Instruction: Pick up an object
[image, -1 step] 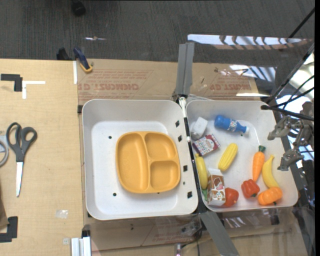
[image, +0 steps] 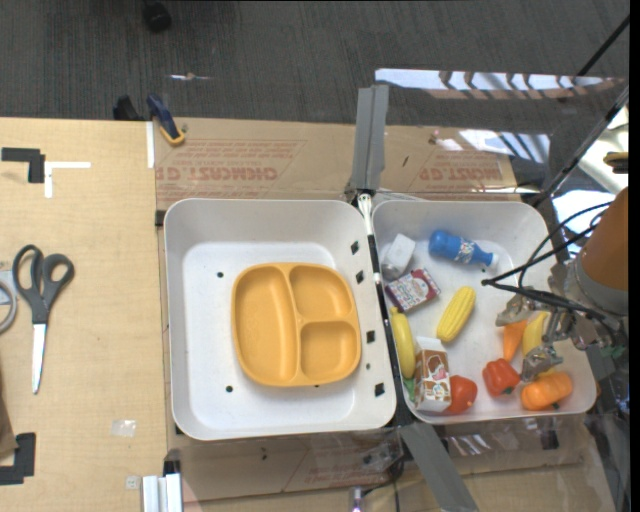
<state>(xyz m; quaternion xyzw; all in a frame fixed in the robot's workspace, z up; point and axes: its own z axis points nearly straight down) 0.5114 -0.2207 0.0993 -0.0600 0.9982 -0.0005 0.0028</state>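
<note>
Likely a light, stiff, slick plastic toy: orange pepper (image: 546, 391), low in right bin's (image: 470, 207) near corner; best pinched across its rounded middle. Directly beneath claw (image: 540, 357), just touching or barely apart. Claw spread partly open, gripping nothing. Red tomato (image: 499, 377) just beside, crowding.

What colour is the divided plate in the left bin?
Yellow-orange divided plastic plate, camera view.

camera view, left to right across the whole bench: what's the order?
scissors → yellow divided plate in the left bin → banana → corn cob → red pepper → gripper
</note>
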